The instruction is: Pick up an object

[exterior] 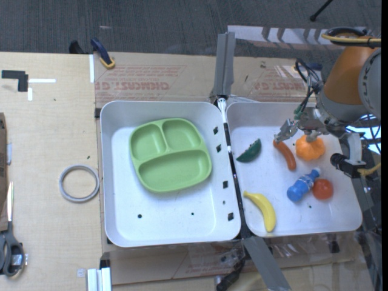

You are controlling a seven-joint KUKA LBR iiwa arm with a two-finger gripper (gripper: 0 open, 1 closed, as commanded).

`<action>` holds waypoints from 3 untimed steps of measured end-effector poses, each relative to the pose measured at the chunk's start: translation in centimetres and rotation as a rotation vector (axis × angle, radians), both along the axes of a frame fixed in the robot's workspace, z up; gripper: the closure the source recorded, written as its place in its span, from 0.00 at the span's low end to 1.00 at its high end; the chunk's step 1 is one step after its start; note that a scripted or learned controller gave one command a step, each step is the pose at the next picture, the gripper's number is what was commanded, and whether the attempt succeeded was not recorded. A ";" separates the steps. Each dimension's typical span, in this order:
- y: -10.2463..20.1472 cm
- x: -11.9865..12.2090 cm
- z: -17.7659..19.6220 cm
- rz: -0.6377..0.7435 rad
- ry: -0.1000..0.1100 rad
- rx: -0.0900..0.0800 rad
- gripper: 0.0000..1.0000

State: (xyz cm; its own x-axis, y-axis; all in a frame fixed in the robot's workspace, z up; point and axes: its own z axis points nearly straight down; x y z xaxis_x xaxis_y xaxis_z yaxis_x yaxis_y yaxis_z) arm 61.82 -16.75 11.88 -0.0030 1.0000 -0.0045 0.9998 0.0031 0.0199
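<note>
The gripper point(301, 128) hangs over the right bin point(267, 220) near its far right corner; whether it is spread or pressed together cannot be told. Just below it lie a sausage point(285, 154) and an orange point(310, 148). Nearer the right edge sit a blue bottle point(301, 186) and tomato point(323, 188). A banana point(262, 210) lies by the near edge, a green wedge point(248, 152) toward the left edge. The left bin point(115, 217) carries a green tray point(170, 154).

The bench point(48, 132) bears two bins point(115, 180), tape ring point(79, 182), scissors point(11, 250).
</note>
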 end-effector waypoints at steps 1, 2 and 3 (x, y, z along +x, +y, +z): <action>1.1 0.2 -3.0 0.000 0.023 0.004 0.00; 1.0 0.2 -2.4 0.001 0.028 0.004 1.00; 1.0 0.2 -2.4 0.001 0.028 0.004 0.00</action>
State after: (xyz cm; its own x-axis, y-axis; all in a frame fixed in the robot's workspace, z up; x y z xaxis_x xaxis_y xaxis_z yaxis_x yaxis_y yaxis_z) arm 62.05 -15.72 9.43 -0.0046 1.0000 -0.0006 1.0000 0.0046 -0.0079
